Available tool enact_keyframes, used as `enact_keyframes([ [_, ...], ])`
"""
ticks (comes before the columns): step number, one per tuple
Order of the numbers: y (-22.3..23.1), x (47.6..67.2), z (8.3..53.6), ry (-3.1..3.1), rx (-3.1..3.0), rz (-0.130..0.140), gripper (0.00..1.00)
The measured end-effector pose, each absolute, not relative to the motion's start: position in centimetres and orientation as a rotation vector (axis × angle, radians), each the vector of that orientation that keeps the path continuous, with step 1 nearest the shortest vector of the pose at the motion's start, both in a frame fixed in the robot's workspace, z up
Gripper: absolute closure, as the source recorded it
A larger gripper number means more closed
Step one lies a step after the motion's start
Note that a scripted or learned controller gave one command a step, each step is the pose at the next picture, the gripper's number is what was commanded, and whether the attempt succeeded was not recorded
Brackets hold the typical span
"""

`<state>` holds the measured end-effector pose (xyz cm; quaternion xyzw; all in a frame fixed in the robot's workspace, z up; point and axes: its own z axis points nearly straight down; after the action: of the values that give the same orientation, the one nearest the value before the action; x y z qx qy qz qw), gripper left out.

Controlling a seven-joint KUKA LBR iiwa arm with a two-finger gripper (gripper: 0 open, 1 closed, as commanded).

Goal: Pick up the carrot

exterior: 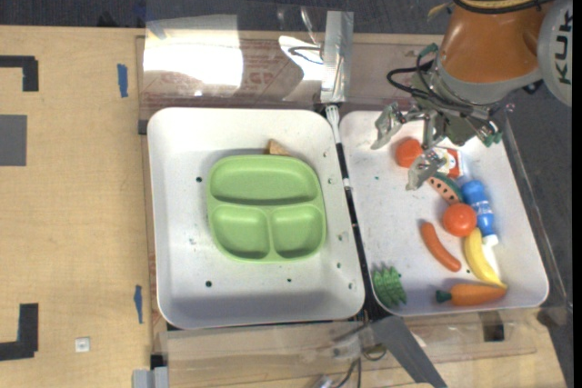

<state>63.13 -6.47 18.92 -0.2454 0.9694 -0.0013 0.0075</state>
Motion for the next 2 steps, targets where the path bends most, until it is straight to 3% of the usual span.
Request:
enact_keyframes([
  [1, -3.38, 56.56, 18.61, 3.028, -0.817, 0.002, 0.00],
  [2, -4.12, 55.80, 18.58, 3.138, -0.059, 0.001, 0.00],
])
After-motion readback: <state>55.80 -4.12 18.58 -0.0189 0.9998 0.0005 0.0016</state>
